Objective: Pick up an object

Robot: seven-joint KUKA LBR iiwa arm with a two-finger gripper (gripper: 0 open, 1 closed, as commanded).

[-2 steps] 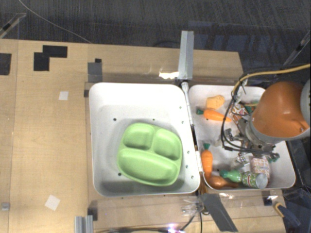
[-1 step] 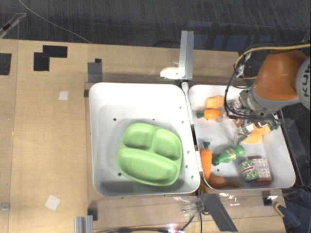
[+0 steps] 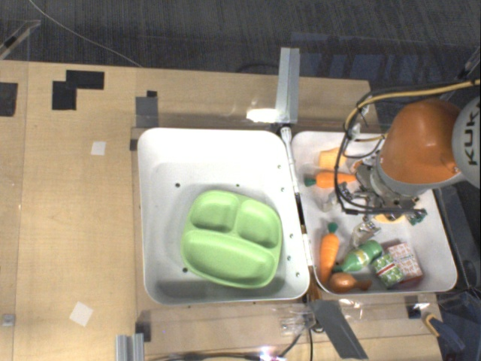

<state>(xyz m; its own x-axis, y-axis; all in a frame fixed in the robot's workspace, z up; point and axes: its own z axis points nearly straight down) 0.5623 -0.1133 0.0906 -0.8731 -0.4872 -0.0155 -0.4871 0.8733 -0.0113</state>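
the arm's gripper [image 3: 366,230] hangs low over the right bin [image 3: 443,269], where all the loose pieces are crowded toward the near end, so it makes sense that the arm works there and not over the left bin [image 3: 154,201], which carries just a green divided plate [image 3: 231,238] lying flat in its middle. just beside the tool sit an orange carrot [image 3: 328,251], a green bottle [image 3: 360,257], a small printed box [image 3: 396,264] and a brown rounded piece [image 3: 343,281]; further back lie more orange pieces [image 3: 328,179], partly hidden by cables. whether the tool is released or clenched cannot be told, since the wrist covers it; nothing visibly sits in its grip, so the pick seems not yet made
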